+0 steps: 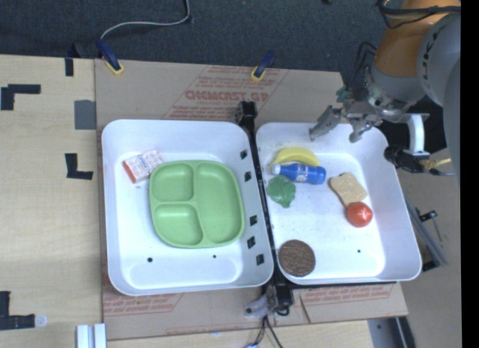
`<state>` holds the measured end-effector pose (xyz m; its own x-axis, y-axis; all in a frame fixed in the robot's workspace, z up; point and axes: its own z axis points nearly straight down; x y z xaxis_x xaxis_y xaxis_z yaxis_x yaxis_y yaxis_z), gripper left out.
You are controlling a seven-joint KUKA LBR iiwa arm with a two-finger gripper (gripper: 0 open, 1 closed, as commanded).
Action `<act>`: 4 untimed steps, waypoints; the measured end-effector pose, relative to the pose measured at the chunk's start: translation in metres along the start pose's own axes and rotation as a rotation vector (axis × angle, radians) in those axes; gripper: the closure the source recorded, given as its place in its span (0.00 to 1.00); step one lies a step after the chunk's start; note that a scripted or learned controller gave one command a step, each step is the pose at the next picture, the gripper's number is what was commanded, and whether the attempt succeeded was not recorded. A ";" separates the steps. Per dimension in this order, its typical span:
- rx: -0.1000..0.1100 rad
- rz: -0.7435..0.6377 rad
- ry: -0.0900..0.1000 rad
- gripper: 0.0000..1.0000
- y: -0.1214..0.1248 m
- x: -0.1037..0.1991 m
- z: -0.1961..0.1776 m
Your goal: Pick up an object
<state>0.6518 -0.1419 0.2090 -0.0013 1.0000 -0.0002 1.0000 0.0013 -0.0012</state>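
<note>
My gripper (341, 127) hangs open over the back edge of the right bin (389, 260), its two fingers spread with nothing between them. In that bin lie a yellow banana (296, 156), a blue bottle (301, 173) just in front of it, a green leafy piece (282, 191), a slice of bread (348, 188), a red tomato (359, 214) and a brown round cookie (297, 257). The banana and bottle lie a little left of and nearer than the gripper.
The left bin (120, 257) holds a green sectioned plate (197, 203) and a small red-and-white packet (141, 165) at its back left. A black clamp (247, 111) sits where the bins meet. The arm's grey and orange body (415, 32) stands at the right.
</note>
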 end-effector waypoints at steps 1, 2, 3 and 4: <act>-0.003 -0.001 0.000 0.00 0.017 0.043 0.123; -0.002 0.000 -0.002 0.00 0.017 0.046 0.124; -0.002 0.001 -0.002 0.00 0.017 0.047 0.124; -0.002 0.000 -0.001 0.00 0.017 0.047 0.124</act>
<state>0.6687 -0.0954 0.0853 -0.0012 1.0000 -0.0013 1.0000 0.0012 0.0011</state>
